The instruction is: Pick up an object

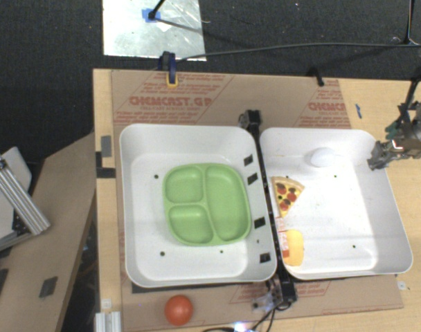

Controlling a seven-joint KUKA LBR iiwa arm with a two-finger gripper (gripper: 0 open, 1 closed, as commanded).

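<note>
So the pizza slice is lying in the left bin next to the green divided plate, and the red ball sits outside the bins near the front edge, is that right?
Not quite. In the camera view the pizza slice lies in the right bin, against its left wall. The green divided plate is alone in the left bin. The red ball is indeed outside the bins, at the front.

Obscured items
Gripper point(385, 155) cut off at right edge, finger state unclear; white egg point(323, 157) blurred against bin.

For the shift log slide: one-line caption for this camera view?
Gripper at the right bin far edge; pizza slice, white egg, yellow item inside; green tray left.
</note>
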